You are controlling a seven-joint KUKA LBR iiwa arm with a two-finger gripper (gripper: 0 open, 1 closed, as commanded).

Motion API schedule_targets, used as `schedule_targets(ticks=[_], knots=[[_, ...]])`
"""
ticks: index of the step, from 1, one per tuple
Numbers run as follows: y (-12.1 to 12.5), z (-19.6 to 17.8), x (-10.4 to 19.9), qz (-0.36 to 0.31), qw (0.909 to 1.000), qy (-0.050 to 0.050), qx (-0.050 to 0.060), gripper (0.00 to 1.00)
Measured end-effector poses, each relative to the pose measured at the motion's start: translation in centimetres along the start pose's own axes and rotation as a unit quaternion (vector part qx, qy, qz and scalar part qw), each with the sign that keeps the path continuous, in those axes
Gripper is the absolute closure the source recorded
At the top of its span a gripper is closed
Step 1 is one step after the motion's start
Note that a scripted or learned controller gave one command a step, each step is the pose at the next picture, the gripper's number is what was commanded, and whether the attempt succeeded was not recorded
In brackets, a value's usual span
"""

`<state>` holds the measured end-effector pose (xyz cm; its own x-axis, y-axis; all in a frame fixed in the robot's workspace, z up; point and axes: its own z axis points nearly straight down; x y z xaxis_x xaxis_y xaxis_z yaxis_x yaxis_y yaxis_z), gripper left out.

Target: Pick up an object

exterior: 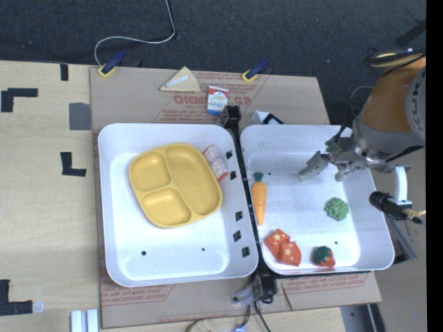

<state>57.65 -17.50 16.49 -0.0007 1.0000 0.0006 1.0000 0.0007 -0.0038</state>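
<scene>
Dark carpet lies behind the counter (pixel 41 206), which carries a cardboard sheet (pixel 291 92) and two white bins side by side. No single object is named by the task, so the candidates are those in the right bin (pixel 277 140): a green broccoli piece (pixel 336 209) near its right wall, closest to the arm; an orange carrot (pixel 259 199) along its left wall; a red block (pixel 283 247) and a red-and-green strawberry (pixel 322 256) by its front edge. The end effector (pixel 327 166) hangs over the back half of this bin, its two fingers spread apart with nothing between them. I judge the step in hand to be the approach, with no grasp made yet. The next move seems to call for centring over one item, the broccoli piece being nearest, then descending and closing. Further out, the left bin (pixel 114 247) holds a yellow divided plate (pixel 174 184) with a small wrapped packet (pixel 217 162) touching its back right rim. Beyond the bins a small carton (pixel 217 101) stands on the cardboard sheet; red printing runs across that sheet, but neither it nor the carton label can be read
</scene>
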Motion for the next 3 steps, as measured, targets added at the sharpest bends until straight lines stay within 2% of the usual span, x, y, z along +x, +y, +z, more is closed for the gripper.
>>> schedule_targets(ticks=[1, 2, 3], knots=[[4.3, 2.1, -4.9, 0.000, 1.0000, 0.000, -0.001, 0.00], [-2.8, 2.0, -4.9, 0.000, 1.0000, 0.000, -0.001, 0.00], [-4.8, 7.8, -4.9, 0.000, 1.0000, -0.001, -0.004, 0.00]])
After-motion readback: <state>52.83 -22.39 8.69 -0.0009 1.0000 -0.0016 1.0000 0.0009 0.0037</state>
